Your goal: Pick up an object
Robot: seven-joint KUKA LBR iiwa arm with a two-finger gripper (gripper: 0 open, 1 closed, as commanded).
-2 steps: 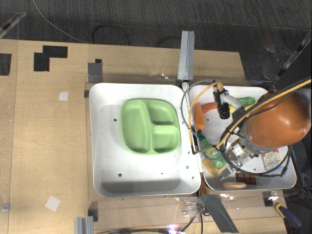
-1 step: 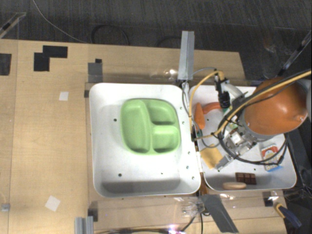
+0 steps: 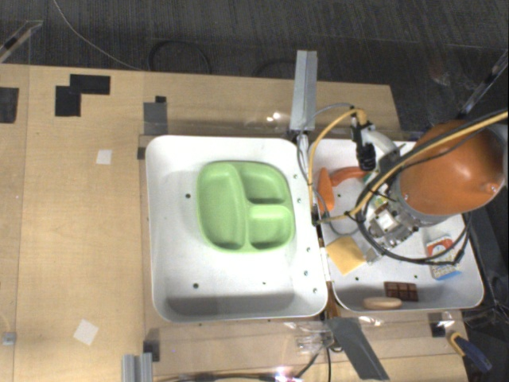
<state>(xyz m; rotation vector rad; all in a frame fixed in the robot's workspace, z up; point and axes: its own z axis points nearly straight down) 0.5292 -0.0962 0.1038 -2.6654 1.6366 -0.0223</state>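
You are looking down on the bench (image 3: 71, 237), which is carrying two white bins side by side. The left bin (image 3: 171, 293) is holding only a green divided tray (image 3: 242, 205), lying square to the bin walls near its middle. The right bin (image 3: 469, 293) is holding the loose items, and the arm (image 3: 453, 169), with its orange band, is reaching down over that bin's centre and covering much of it. The end effector (image 3: 387, 223) is sitting low among cables, and you cannot tell its state from here. Nearest candidate is looking like the yellow wedge (image 3: 347, 255), lying just beside the end effector on its lower left, close to the wall shared by the bins, so room on that side is tight. An orange piece (image 3: 328, 185) is lying toward the far corner, also against that wall. Along the near rim, a dark brown block (image 3: 402, 291) and a tan oval piece (image 3: 383, 302) are resting close together, their long axes running parallel to the rim, with more open floor around them. A small blue and red item (image 3: 442, 255) is sitting at the right, partly under the arm.
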